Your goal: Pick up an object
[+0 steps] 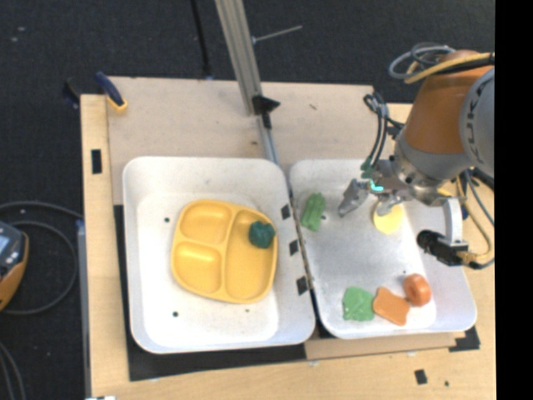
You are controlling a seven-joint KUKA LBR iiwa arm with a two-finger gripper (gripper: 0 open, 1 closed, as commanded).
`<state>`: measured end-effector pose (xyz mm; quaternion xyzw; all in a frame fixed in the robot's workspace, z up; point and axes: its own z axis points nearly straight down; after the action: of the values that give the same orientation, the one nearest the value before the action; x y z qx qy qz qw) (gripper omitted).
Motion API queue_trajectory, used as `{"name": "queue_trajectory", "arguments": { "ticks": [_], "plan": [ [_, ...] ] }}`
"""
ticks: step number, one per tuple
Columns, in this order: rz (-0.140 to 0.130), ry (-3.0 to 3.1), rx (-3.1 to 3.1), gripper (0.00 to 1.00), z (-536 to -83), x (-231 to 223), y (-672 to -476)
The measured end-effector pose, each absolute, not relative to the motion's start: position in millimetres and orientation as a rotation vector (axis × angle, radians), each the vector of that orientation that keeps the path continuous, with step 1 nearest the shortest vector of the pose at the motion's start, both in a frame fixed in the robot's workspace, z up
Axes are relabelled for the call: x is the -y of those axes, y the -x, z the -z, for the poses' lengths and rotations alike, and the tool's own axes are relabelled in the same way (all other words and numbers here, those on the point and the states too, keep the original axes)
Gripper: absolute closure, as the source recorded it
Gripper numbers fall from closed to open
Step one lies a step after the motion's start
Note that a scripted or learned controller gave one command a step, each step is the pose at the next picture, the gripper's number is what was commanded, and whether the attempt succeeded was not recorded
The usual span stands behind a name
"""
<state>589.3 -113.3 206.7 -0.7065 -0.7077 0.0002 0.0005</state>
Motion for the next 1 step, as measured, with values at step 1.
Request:
{"name": "queue_trajectory", "arguments": {
  "ticks": [1],
  "plan": [
    [0.001,2.219,2.224,0.0,-207.4,113.4,-589.7]
  ]
}}
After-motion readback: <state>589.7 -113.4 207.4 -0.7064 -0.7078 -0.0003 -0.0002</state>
